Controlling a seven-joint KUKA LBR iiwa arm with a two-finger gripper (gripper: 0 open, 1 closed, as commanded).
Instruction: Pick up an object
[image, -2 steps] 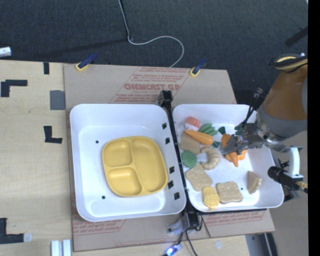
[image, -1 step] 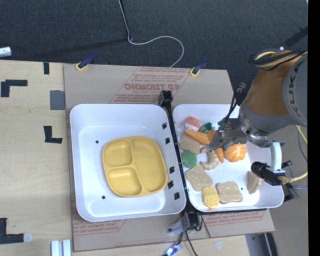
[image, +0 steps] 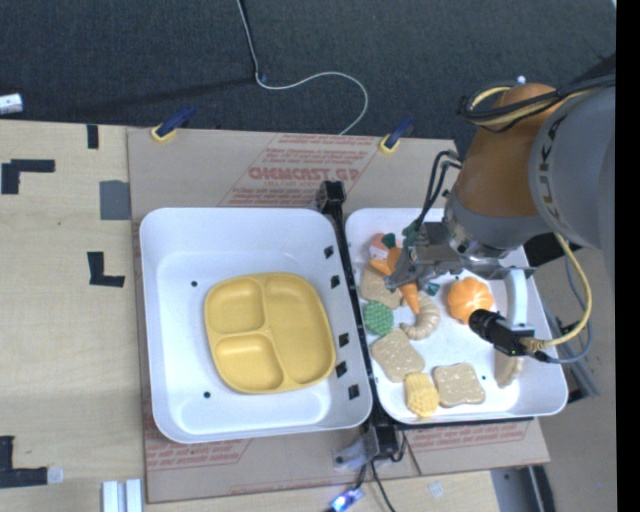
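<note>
The end effector (image: 415, 268) sits low in the right bin (image: 545, 400), among toy food (image: 420, 345). Its opening and any hold cannot be determined.

The bins (image: 160, 240) look like smooth white plastic. The yellow tray (image: 268, 332) is matt plastic; the board (image: 200, 165) beneath is cardboard.

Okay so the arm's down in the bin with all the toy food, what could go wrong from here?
Two risks, as far as the view shows:
1. The tool sits low in the right bin over crowded pieces: the carrot, the green piece and the tan piece lie close together, so it may catch two or knock one aside.
2. The orange is round and right beside the wrist; a nudge could roll it.
</note>
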